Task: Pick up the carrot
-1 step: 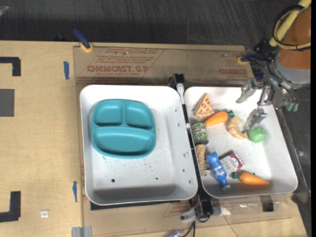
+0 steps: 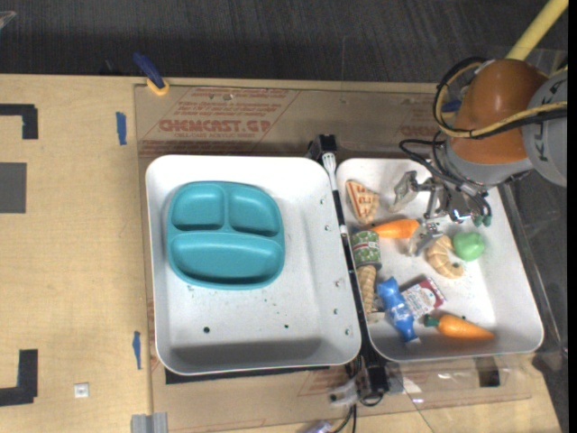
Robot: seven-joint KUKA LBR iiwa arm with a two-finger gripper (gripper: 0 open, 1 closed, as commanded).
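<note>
**Fingers hang over the right bin beside a carrot**

The desk (image 2: 72,269) carries two white bins side by side. The left bin (image 2: 243,332) holds a teal sectioned plate (image 2: 225,233). The right bin (image 2: 514,287) holds a clutter of toy food. The arm (image 2: 500,106) reaches in from the far right, its gripper (image 2: 433,207) low over the far half of the right bin; how far apart the fingers stand cannot be told, and nothing shows between them. One carrot (image 2: 397,229) lies just left of the fingers, near them. A second carrot (image 2: 462,328) lies at the near side, well apart. A green piece (image 2: 469,244), a pizza slice (image 2: 363,200) and a blue piece (image 2: 395,307) lie around.
</note>
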